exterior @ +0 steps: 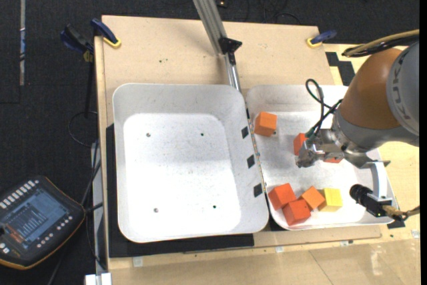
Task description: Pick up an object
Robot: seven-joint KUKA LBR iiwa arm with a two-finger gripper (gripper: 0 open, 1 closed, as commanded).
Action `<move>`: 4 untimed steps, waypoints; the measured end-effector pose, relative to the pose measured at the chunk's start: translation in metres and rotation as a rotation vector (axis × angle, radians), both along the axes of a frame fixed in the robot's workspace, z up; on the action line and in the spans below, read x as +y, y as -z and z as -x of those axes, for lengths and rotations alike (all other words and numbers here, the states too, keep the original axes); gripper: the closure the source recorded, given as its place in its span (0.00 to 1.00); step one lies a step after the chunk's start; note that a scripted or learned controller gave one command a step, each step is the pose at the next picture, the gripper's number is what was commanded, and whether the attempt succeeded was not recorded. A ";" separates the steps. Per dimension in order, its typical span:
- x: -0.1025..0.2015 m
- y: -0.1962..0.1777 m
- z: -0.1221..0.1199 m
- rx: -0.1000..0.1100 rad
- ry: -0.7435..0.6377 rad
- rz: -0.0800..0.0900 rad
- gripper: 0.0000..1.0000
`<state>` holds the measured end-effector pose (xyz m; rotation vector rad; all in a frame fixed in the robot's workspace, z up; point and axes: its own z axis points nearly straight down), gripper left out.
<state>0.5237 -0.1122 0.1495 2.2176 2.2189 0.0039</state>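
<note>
My gripper [308, 157] hangs low over the middle of the right bin [287, 98], reaching in from the right. A red block [301, 141] lies against its left side, partly hidden by the gripper body. An orange cube [266, 123] sits apart to the upper left. Near the bin's front edge lie two red-orange blocks [281, 195] [297, 211], an orange block [313, 197] and a yellow block [332, 197].
The left bin [177, 157] sits beside the right one, their rims meeting at the middle. A slanted metal pole [203, 3] comes down to the back of the bins. A black cable [317, 100] loops above the wrist. A pendant [33, 220] lies at the lower left.
</note>
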 end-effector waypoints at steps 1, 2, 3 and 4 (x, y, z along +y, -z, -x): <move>0.006 -0.044 -0.001 -0.001 -0.002 0.000 1.00; 0.012 -0.106 -0.005 -0.003 -0.003 0.000 1.00; 0.053 -0.099 -0.020 0.003 -0.006 -0.001 1.00; 0.108 -0.102 -0.039 0.003 -0.007 -0.003 1.00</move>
